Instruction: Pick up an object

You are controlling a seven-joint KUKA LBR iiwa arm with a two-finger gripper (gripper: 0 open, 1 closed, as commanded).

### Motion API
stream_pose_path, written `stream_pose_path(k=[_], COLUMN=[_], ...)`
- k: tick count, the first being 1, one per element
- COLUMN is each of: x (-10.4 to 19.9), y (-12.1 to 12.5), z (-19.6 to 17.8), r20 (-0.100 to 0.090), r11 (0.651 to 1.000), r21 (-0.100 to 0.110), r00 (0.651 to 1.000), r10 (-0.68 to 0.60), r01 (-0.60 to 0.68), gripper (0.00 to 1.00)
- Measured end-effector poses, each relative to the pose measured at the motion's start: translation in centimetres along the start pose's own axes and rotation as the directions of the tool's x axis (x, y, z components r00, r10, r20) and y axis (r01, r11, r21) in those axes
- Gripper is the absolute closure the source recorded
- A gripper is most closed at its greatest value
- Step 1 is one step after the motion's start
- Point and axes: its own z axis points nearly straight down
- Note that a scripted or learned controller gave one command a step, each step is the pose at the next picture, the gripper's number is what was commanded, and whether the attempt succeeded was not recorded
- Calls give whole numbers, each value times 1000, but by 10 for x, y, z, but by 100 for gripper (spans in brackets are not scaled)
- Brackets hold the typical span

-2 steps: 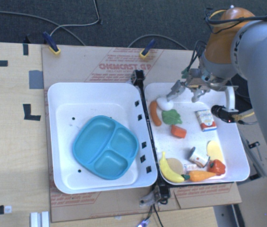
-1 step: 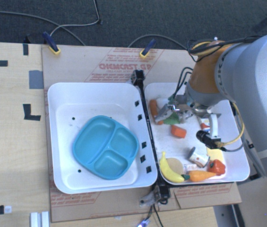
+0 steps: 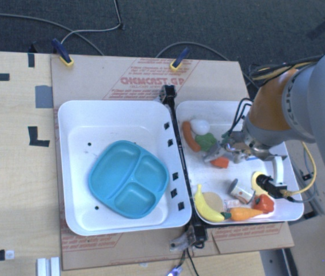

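Note:
My gripper (image 3: 215,152) is low in the right bin (image 3: 291,214), reaching in from the right under the grey arm with its orange band. Its tip sits between a green toy vegetable (image 3: 205,139) and a small orange piece (image 3: 221,163), close to both. An orange sausage-shaped toy (image 3: 188,136) and a white egg (image 3: 200,125) lie just to the left. Whether anything is held is hidden by the gripper body.
The front of the right bin holds a banana (image 3: 205,209), a tan disc (image 3: 213,199), an orange carrot (image 3: 244,214), a red pepper (image 3: 264,203), a yellow ring (image 3: 259,180) and a small grey block (image 3: 238,191). A blue divided plate (image 3: 129,179) lies in the left bin (image 3: 73,125).

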Motion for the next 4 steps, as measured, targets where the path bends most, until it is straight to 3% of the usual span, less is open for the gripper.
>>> stream_pose_path(k=[1, 2, 3, 4], x=[20, 38, 32, 23], y=[-63, -23, -75, -11], z=[0, 0, 0, 0], r20=[-1, -1, -1, -1], r11=[1000, 1000, 1000, 1000], r21=[0, -1, -1, -2], r00=[1000, 1000, 1000, 1000], r10=[0, -1, 0, -1], r01=[0, 1, 0, 1], gripper=[0, 0, 0, 0])
